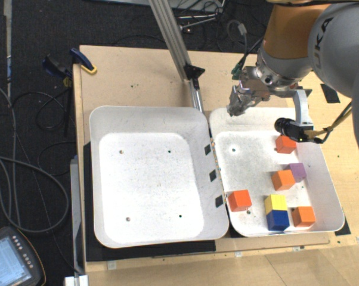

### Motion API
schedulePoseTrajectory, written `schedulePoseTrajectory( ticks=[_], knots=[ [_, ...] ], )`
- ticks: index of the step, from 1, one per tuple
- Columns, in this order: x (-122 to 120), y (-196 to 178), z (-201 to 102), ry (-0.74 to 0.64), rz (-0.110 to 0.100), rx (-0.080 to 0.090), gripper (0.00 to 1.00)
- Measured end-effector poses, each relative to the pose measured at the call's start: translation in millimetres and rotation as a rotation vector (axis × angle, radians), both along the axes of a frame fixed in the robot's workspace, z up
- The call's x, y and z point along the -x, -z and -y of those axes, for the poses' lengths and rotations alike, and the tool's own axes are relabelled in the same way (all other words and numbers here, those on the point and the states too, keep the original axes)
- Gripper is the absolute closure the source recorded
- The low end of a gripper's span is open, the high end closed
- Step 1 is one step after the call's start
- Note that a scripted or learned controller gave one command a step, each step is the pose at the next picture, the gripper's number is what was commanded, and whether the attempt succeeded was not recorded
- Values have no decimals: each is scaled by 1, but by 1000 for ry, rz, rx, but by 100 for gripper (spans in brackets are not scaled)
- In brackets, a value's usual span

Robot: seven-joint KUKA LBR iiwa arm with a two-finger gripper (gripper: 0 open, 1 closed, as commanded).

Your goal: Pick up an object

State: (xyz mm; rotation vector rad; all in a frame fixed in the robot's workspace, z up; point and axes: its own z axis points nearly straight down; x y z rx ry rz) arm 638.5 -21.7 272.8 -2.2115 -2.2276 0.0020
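Since no block sits between the fingers, the pick is not yet made, and these lines go from the likely targets outward.

Nearest block: an orange cube (pixel 285 144) lies just below and to the right of the claw (pixel 237 108), on the floor of the right bin (pixel 251 222); it looks the easiest reach, though which block the program aims at I cannot tell.

Middle pair: a second orange cube (pixel 282 179) touches a purple cube (pixel 297 171), further below the claw. Judged from how tightly they sit, fingers would struggle to slip between them.

Far cluster: a yellow cube (pixel 275 203) sits against a blue cube (pixel 278 220), with another orange cube (pixel 303 216) just beside them, well below the claw near the bin's front rim.

Lone block: one more orange cube (pixel 239 199) stands apart, almost straight below the claw, with free floor around it, so it seems a clean target.

Claw: it hangs over the top left corner of the right bin, above bare floor and clear of every block. Whether the fingers are spread or pressed together I cannot tell; they are too dark and small.

Arm: the grey arm with its orange band (pixel 293 22) reaches in from above right of the claw.

Left bin (pixel 102 159): it lies to the left of the claw, presumably as the drop place.
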Motion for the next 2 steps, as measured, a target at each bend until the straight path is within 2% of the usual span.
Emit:
schedulePoseTrajectory(
  ticks=[2],
  knots=[
    [11,2,-107,-1,3,0,100]
  ],
)
